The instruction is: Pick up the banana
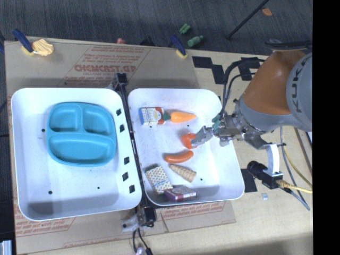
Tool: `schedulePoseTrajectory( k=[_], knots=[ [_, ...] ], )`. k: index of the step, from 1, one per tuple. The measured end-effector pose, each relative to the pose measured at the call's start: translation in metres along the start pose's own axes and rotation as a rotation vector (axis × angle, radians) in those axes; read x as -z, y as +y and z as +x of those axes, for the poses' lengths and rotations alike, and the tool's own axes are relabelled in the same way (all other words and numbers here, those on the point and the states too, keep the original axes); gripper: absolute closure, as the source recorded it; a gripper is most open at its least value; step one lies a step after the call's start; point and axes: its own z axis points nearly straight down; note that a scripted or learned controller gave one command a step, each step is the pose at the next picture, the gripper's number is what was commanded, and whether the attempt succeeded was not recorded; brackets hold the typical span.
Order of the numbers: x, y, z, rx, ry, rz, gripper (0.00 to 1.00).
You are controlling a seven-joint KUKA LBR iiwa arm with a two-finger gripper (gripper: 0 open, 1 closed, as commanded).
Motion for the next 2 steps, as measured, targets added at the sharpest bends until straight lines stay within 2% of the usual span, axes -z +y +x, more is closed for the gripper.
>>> schedulePoseTrajectory(
  k=[1,2],
  knots=[
    [-0.128,-0.004,0.035,0.245,-0.002,-0.006,0.00],
    [-0.138,0.080,0.054,0.356,-0.001,-0.003,0.00]
  ],
)
